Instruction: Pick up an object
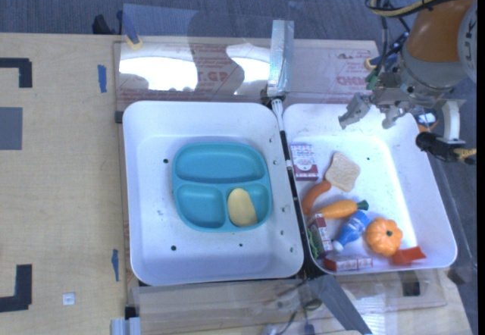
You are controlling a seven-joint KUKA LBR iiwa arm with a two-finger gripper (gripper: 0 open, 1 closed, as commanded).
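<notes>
Toys sit heaped in the right bin [436,197], all of them below the claw [373,115] and well apart from it: a slice of bread [343,171] nearest, then a small red carton [304,161], a carrot [339,209], a blue bottle [353,227] and a little pumpkin [383,236] farthest off. That claw hangs over the bin's top edge, its two fingers spread apart with nothing between them. Away to its lower left, a yellow lemon [242,207] rests in a teal tray [216,167].
</notes>
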